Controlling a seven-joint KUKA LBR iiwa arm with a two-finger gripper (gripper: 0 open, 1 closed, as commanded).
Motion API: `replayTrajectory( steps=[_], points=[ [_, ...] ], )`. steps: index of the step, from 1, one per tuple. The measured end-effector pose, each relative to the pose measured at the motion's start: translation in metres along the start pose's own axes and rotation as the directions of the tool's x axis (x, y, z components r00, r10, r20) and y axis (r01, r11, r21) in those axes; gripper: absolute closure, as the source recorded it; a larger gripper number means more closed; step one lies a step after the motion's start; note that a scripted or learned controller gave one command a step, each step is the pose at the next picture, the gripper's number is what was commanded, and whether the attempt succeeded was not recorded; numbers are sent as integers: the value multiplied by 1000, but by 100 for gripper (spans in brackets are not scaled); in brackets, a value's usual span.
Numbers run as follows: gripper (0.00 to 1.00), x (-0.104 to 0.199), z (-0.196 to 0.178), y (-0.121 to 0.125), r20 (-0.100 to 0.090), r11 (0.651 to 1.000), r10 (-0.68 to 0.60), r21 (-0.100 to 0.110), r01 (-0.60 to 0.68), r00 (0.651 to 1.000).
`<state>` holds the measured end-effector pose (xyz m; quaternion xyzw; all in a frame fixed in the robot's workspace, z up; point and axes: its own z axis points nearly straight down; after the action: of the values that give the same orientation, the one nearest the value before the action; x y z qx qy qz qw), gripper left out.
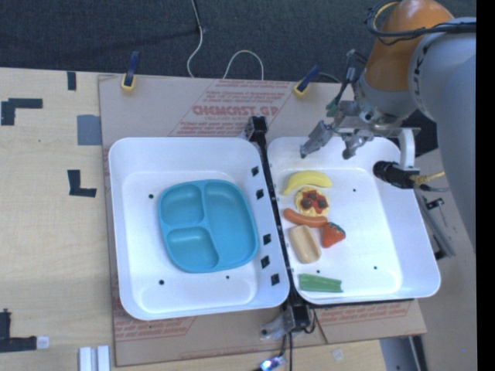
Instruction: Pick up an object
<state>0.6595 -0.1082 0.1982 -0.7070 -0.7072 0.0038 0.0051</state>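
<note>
- The cardboard [232, 107] under my two bins carries red print; I can read "CHEMCAST" on it, and the smaller lines below are too blurred to make out.
- My gripper [331, 145] hangs over the far edge of the right bin [387, 230], its two fingers spread apart with nothing between them.
- The toy food sits in a cluster along the left side of that bin, near the divider.
- Nearest my fingers is the banana [307, 181], yellow and curved, lying flat.
- Just beside it on the near side is a small pizza [312, 202], a yellow round with dark red spots.
- A red-orange sausage [304, 219] lies touching the pizza's near edge.
- A strawberry [332, 235], red with a green tip, sits next to a tan bun [305, 244].
- A green bean pod [320, 284] lies apart from the rest, close to the bin's near wall.
- The left bin [131, 207] holds a blue plate [207, 225] with three compartments.
- Two yellow-and-blue clamps [129, 78] pinch the cardboard's far edge.
</note>
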Motion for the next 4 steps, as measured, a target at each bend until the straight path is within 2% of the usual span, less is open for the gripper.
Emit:
replayTrajectory(
  steps=[1,2,3,4],
  points=[
    [0,0,-6,2,2,1000,-2,-11,2,1000],
    [0,4,38,3,2,1000,-3,-6,3,1000],
    [0,9,99,6,5,1000,-4,-13,4,1000],
    [0,10,115,6,3,1000,-3,-10,3,1000]
  ],
)
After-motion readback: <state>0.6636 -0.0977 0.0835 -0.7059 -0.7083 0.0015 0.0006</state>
